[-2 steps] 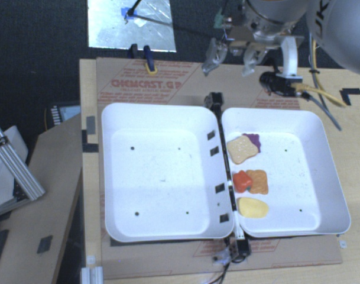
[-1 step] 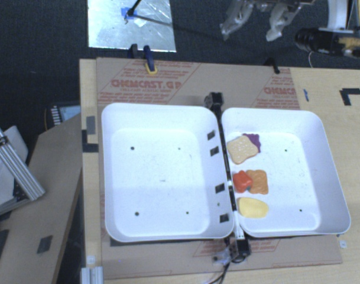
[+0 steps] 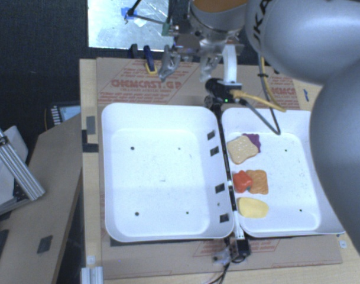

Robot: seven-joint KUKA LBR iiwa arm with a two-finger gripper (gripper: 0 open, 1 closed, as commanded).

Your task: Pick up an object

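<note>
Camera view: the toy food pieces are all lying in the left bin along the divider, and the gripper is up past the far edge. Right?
Not quite. The camera view shows the toy food pieces in the right bin, not the left, along the divider. The gripper is indeed up past the far edge.

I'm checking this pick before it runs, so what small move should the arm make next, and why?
Probably bring the end effector toward the camera and down over the right bin. It hangs open above the cardboard beyond both bins with nothing between its fingers, while the items, a slice of bread, an orange piece and a yellow piece, lie along that bin's left side.
</note>
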